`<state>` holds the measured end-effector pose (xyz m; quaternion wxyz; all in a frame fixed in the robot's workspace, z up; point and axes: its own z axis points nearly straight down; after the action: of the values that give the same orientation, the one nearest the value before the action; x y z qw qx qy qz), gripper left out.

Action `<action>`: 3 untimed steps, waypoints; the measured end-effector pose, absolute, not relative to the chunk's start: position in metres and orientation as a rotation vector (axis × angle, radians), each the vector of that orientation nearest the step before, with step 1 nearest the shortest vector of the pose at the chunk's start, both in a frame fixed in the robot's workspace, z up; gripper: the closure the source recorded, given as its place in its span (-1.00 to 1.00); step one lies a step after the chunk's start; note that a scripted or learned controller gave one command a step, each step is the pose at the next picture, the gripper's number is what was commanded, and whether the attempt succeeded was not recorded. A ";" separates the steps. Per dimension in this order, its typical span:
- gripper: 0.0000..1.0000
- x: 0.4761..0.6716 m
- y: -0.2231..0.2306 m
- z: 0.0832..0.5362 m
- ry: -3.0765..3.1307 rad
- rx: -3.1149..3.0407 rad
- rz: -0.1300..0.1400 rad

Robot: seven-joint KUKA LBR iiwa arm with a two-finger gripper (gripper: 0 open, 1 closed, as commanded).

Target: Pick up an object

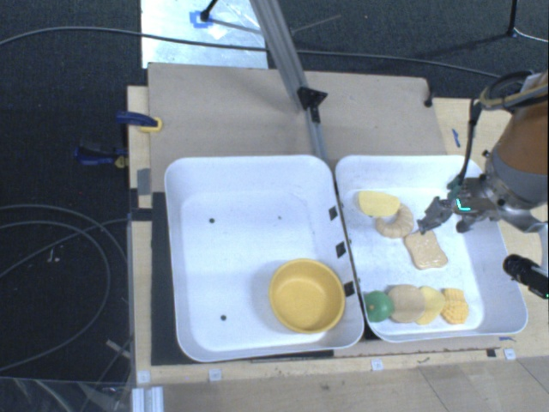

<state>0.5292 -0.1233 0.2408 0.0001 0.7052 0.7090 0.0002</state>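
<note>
- Scanning big to small: bench (223,110) carries two shallow white bins side by side, left bin (249,187) and right bin (429,172).
- Arm (519,157) reaches in from the right over the right bin, orange band above the wrist.
- Yellow bowl (306,294) sits in the left bin near its front right corner. Looks like rigid plastic, light; the rim is the only real hold, and a wide smooth wall would likely slip.
- Pincer (436,215) hangs over the middle of the right bin, tip just above the toast slice. Cannot tell whether it is open or closed; nothing visible between its tips.
- Toast slice (426,251) lies flat, just below the pincer tip. Best guess for the target. Probably light stiff toy food; flat on the floor, so take it across the narrow width at the edges, else the tips skid over it.
- Yellow lump (378,202) and a pale curved piece (397,223) touch each other, left of the pincer. Rounded, likely slick; grab across the middle.
- Front row of the right bin: green piece (378,304), beige piece (405,299), waffle piece (455,305), packed touching. Crowded, so risk of grabbing two or nudging neighbours.
</note>
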 end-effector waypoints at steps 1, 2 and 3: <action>-1.00 0.530 -0.123 0.242 2.227 2.214 0.002; -1.00 0.533 -0.117 0.197 2.226 2.220 -0.002; -1.00 0.528 -0.114 0.135 2.225 2.223 -0.003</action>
<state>0.5278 -0.1136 0.1353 -0.0019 0.7067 0.7075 -0.0011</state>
